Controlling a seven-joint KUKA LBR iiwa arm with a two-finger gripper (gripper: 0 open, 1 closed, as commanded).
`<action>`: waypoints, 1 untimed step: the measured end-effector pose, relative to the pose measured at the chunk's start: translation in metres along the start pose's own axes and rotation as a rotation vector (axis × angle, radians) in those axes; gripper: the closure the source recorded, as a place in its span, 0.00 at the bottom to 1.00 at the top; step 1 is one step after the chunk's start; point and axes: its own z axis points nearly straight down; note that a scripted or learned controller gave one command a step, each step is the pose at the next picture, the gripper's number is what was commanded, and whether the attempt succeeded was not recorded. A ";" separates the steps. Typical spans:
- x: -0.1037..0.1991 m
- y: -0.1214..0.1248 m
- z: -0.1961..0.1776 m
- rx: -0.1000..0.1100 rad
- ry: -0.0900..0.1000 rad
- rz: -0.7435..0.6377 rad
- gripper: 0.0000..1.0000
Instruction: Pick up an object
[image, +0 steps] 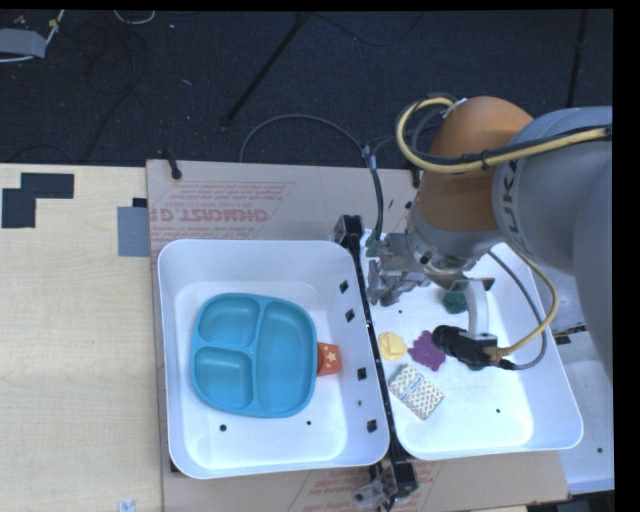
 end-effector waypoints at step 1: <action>0.044 -0.010 -0.008 -0.001 0.000 0.000 1.00</action>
